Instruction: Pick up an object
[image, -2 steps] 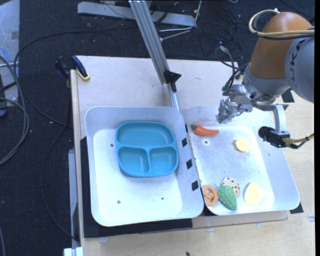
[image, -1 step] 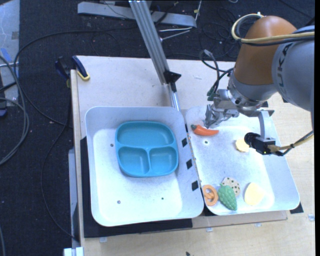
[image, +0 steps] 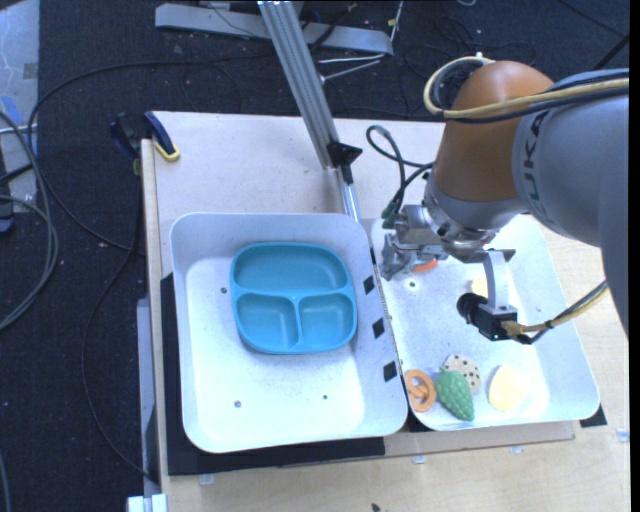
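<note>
1. Nearest the camera, along the lower edge of the right bin (image: 560, 300), lie the loose objects: an orange pretzel-like ring (image: 418, 389), a green knobbly piece (image: 456, 396) touching a small speckled round thing (image: 459, 366), and a pale yellow disc (image: 508, 388) just beside them to the right.
2. Further up, the gripper (image: 405, 255) hangs at the upper left corner of that bin, close to the wall it shares with the left bin (image: 200, 330). Whether its claw is spread or clenched I cannot tell; the wrist and cabling hide it.
3. A small orange object (image: 426, 265) peeks out right beside the gripper, touching or nearly touching it. This looks like the likeliest target, though nothing shows it as grasped.
4. To do this pick well, I would judge that the tool should be centred over the orange object before closing, since it sits near the bin wall and could be nudged against it.
5. Descend straight, keeping clear of the dividing wall and of the black fitting (image: 485, 315) dangling on its cable at centre right.
6. Lift slowly and check that something actually rides up.
7. At the left, the blue divided tray (image: 293, 297) is well apart and needs no attention.
</note>
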